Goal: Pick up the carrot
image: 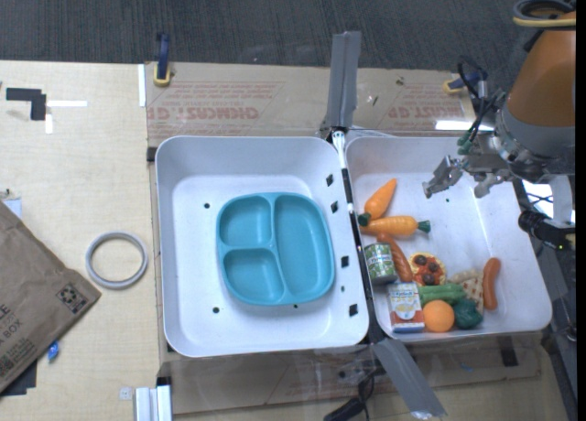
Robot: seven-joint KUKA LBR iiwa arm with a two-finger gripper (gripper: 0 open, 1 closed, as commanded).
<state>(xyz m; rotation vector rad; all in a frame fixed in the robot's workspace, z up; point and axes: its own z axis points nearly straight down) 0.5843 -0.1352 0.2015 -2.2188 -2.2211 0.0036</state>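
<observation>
Two carrots lie at the left side of the right bin (513, 227). One carrot (380, 198) is tilted, its tip pointing up and right. The other carrot (396, 225) lies flat just below it, with green at its ends. My gripper (462, 181) hangs over the upper right part of that bin, to the right of both carrots and apart from them. Its fingers (440, 181) are spread open with nothing between them.
Below the carrots lie a small can (379, 264), a pizza slice (427, 269), a juice box (406, 307), an orange (439, 316), a green vegetable (467, 314) and a sausage (492, 282). The left bin (183, 227) holds a teal divided plate (275, 247). A tape ring (116, 258) lies on the bench.
</observation>
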